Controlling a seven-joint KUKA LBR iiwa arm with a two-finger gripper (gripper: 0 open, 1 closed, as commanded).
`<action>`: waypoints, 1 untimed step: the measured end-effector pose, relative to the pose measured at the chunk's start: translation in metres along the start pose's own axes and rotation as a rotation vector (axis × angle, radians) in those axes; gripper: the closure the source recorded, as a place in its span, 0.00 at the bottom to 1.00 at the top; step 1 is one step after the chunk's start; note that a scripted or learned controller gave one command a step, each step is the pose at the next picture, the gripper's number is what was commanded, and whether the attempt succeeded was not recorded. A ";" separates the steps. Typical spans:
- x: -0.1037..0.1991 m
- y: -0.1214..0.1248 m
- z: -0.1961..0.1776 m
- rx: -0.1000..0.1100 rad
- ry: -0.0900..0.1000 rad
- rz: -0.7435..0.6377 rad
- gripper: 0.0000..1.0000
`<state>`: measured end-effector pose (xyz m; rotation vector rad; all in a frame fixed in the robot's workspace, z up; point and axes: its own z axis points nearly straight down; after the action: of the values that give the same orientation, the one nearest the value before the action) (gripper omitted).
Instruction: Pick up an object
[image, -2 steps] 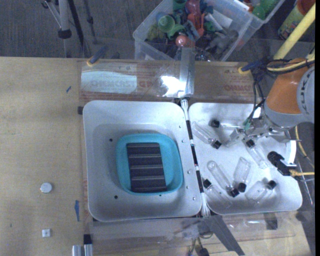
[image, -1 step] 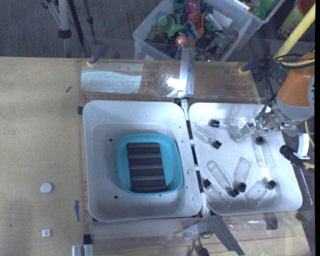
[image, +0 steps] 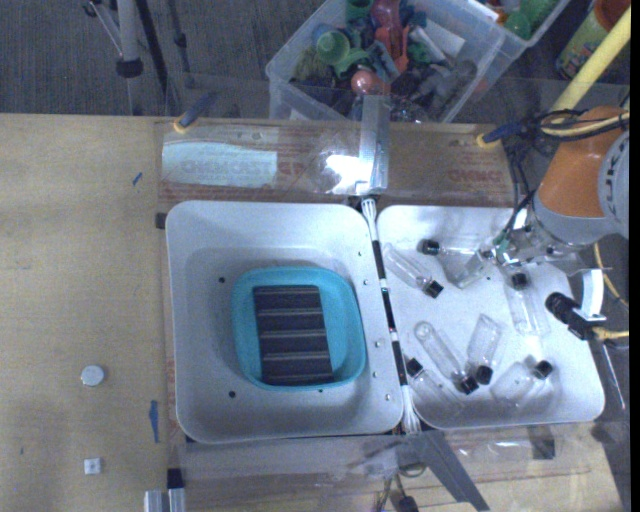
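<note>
The arm enters from three o'clock, its orange band (image: 573, 185) hanging over the upper right corner of the right bin (image: 580, 405), and the tool (image: 503, 252) sits low over that bin near its one-o'clock area, just beside a clear vial (image: 468, 266); whether it is spread or closed I cannot tell, since the tips are lost among cables and glare, and nothing can be seen gripped in it. The right bin holds several clear vials with black caps: one (image: 412, 271) at about ten o'clock lying slanted near the divider, one (image: 437, 351) at about seven o'clock, one (image: 483, 346) just beside it toward the centre, another (image: 520, 308) at about three o'clock, and one (image: 522, 377) at five o'clock near the bottom rim. A small black cap (image: 429, 245) lies at eleven o'clock, apart from the vials. The left bin (image: 190, 300) carries a turquoise dish (image: 245, 320) in its middle, with a dark ribbed block (image: 292, 334) lying inside it. On the counter (image: 70, 250), well apart at eight o'clock from the bins, rests a small grey disc (image: 92, 376). Beyond the bins at twelve o'clock stands a clear tub (image: 300, 60) of mixed coloured items.
</note>
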<state>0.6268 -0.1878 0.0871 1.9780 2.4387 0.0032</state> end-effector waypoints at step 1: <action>-0.001 0.002 -0.012 -0.006 -0.003 0.000 1.00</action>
<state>0.6289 -0.1882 0.0994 1.9740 2.4335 0.0079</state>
